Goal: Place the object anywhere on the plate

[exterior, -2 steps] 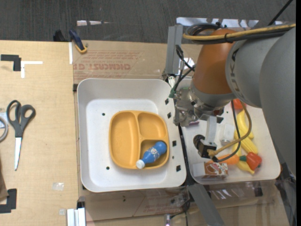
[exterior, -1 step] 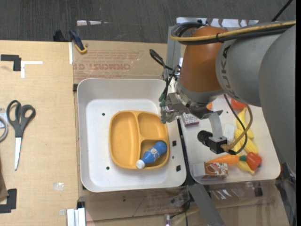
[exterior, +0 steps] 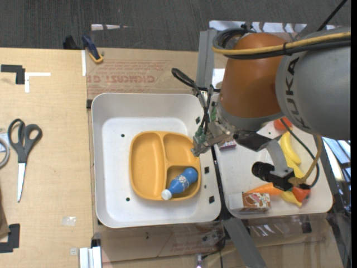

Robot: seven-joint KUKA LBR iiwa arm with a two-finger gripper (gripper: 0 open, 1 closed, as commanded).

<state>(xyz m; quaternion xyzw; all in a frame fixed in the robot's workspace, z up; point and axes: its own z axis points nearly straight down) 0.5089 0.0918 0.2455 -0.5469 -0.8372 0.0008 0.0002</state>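
Lying bottle (exterior: 182, 183) below gripper (exterior: 199, 144)

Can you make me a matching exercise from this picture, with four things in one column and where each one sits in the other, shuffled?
Things:
1. blue bottle
2. scissors
3. yellow plate
4. small carton

Places:
A. on the wooden bench, left of both bins
B. in the left bin
C. in the right bin, near its front edge
D. lying in a compartment of the plate

Pairs: 1-D, 2-A, 3-B, 4-C
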